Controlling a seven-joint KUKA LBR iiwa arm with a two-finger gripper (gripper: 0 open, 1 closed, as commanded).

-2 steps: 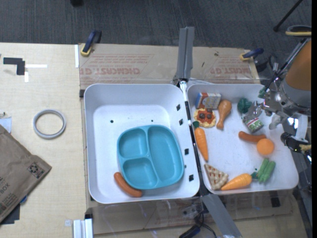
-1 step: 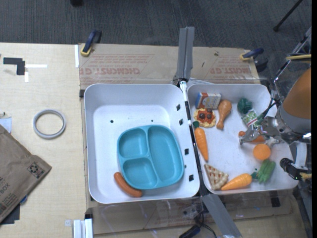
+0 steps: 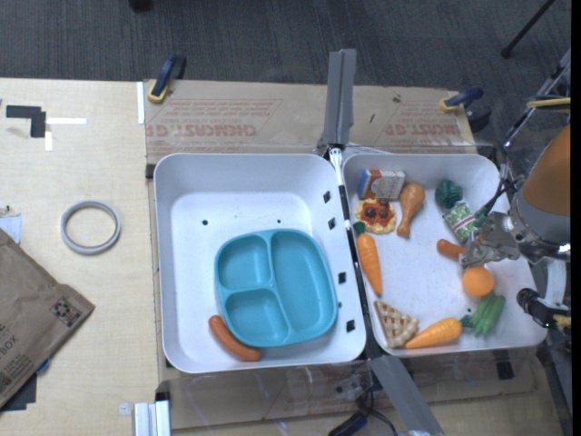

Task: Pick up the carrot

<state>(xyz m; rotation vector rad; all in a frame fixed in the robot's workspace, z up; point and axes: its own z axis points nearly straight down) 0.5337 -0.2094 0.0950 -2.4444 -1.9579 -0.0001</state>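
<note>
Approaching is judged to be the step in hand: the claw [image 3: 479,248] is seen low over the right-hand shallow white bin [image 3: 427,158], near an orange ball [image 3: 477,282]; whether it is wide or narrow cannot be told. Two carrot-like pieces are present. A long orange plastic carrot [image 3: 369,263] lies beside the bin's left wall, well apart from the claw. Another orange carrot with a green top [image 3: 436,332] lies at the front wall. Repositioning above one is required next.

A divided plate [image 3: 275,286] lies in the left bin [image 3: 182,243] (sausage [image 3: 234,339] in front).
</note>
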